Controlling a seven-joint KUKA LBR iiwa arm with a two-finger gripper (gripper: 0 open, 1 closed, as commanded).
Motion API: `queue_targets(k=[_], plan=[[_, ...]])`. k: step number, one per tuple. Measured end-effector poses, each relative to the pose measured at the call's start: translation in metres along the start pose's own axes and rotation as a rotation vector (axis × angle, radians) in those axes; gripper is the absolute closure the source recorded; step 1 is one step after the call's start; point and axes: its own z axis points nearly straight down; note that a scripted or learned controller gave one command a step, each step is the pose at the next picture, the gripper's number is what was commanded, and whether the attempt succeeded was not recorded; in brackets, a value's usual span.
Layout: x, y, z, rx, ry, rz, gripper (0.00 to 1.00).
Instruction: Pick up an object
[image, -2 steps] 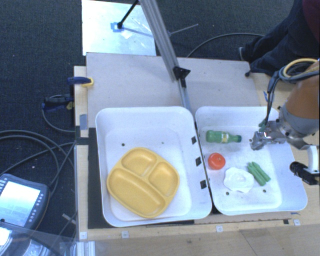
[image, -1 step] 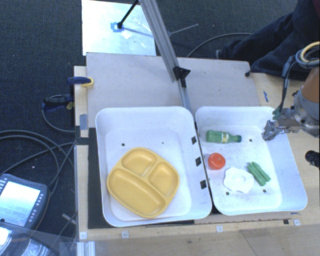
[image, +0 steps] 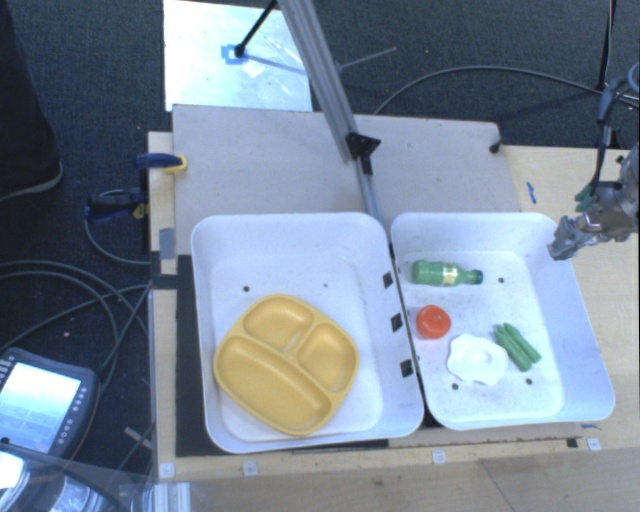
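**Gripper at right bin's far-right rim, nothing visibly held**

Gripper (image: 566, 240) sits at the right edge of the view, over the upper-right rim of the right bin (image: 560, 400). It's small and blurred at that spot, so can't tell its state; no obj seen in its grasp.

Nearest obj: green bottle (image: 446, 273), lying on its side in the upper part of the right bin, well apart from the gripper, to its left. Below it, red round piece (image: 433, 321), near the bin's left wall. Lower right of that: white flat piece (image: 476, 359), w/ green bean-like item (image: 517, 345) just beside it on the right, lying at a slant.

Left bin (image: 290, 235) adjoins the right one; holds a yellow divided tray (image: 286, 362) w/ three compartments, set toward the bin's front. Both bins rest on the bench (image: 260, 150).
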Motion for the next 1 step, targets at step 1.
queue_targets(k=[1], plan=[[0.0426, 0.0148, 0.0019, 0.004, 0.003, -0.003, 1.0]])
